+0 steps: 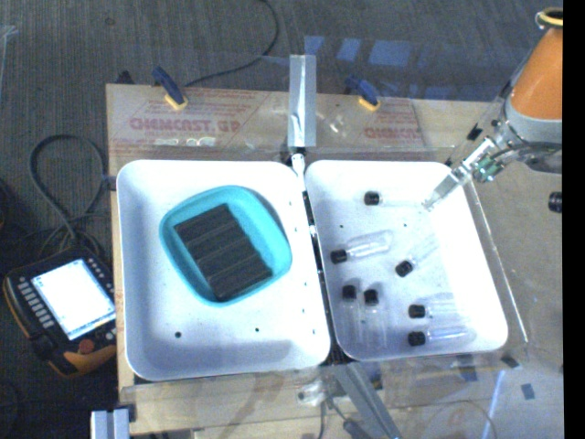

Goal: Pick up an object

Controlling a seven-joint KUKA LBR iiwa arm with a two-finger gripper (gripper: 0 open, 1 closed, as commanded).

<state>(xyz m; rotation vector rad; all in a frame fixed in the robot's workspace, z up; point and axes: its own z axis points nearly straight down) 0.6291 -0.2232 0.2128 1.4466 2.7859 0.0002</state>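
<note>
Several clear vials with black caps lie in the right bin (489, 273). One vial (366, 245) rests near the bin's middle, with its cap pointing left. Another vial (413, 257) lies slanted just to its right. A third vial (380, 199) is near the back wall. More vials (434, 323) are grouped at the front. My gripper (477, 165) hovers over the bin's back right corner, under the orange-banded wrist (539, 85). A slim clear shape (443, 190) reaches down-left from the gripper toward the bin floor. I cannot make out what this shape is.
The left bin (137, 327) holds a blue bowl (178, 222) with a dark ribbed block (222, 248) inside. A metal divider post (301, 108) stands behind the gap between the bins. A teach pendant (64, 305) lies left of the bench.
</note>
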